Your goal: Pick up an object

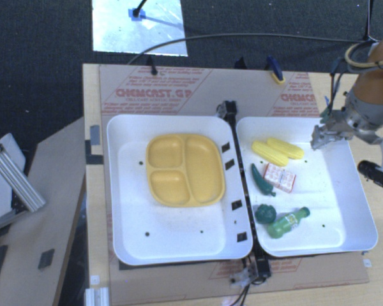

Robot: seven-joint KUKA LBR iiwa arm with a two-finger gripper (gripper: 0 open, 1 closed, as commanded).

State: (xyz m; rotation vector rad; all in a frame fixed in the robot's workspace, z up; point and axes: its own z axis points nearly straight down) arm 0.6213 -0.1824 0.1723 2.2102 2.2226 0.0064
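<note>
Hovering over the upper right of the right bin (364, 234): the tool (320, 139), grip state impossible to tell, nothing seen between it. Lying just left of the tool and a little lower, near the bin's top: yellow corn (277, 150), long axis running left-right with a slight downward tilt. Likely nearest target.
</note>
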